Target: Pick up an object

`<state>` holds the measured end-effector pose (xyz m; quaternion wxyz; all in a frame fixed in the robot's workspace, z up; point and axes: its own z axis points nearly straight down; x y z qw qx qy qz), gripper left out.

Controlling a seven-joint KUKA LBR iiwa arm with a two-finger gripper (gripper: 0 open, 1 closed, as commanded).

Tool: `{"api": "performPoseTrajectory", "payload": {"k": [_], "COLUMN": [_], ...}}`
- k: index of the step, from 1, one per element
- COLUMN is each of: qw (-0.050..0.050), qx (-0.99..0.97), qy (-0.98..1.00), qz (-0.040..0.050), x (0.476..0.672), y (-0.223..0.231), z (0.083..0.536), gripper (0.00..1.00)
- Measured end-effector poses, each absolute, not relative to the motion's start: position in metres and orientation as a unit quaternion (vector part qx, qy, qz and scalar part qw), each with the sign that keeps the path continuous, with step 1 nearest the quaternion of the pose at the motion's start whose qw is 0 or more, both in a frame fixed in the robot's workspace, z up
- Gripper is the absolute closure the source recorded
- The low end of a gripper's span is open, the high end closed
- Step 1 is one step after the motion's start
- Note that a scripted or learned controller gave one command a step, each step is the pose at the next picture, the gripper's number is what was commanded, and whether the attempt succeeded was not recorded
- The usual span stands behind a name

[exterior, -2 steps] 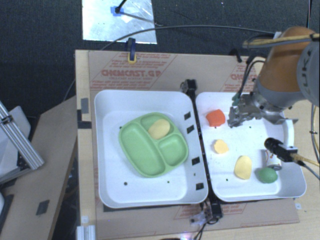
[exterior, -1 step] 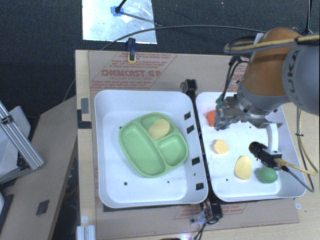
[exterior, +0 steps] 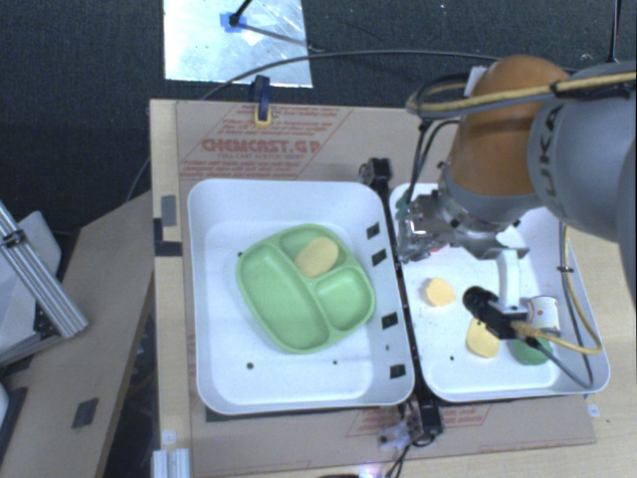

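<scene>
Left bin (exterior: 214,267): green divided plate (exterior: 289,312) lies flat near the middle. A pale yellow lump (exterior: 318,257) sits in its upper right compartment.

My gripper (exterior: 416,225) hangs over the near-left part of the right bin (exterior: 443,376), close to the wall the bins share. My own wrist hides it, so I cannot tell whether it is apart or together. I see nothing held in it.

Right bin, candidates: a small yellow piece (exterior: 439,292) just below the gripper, lying clear on the floor. A second yellow piece (exterior: 482,343) lies further right, near a green piece (exterior: 532,355) that is partly covered.

Judgement: the small yellow piece is the nearest target. It looks light, rounded and possibly smooth plastic, so it may slip or roll. Take it across its widest part, low down and centred. The plate's lump is shielded by the compartment walls, so it is a poorer choice.
</scene>
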<state>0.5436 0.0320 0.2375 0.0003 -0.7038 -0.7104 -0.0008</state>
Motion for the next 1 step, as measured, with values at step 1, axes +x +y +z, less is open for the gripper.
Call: {"api": "performPoseTrajectory", "payload": {"k": [1], "qw": [0.001], "qx": [-0.704], "qy": [-0.71], "qz": [-0.0003], "x": [0.5311], "y": [0.0739], "z": [0.2274], "gripper": [1.0]}}
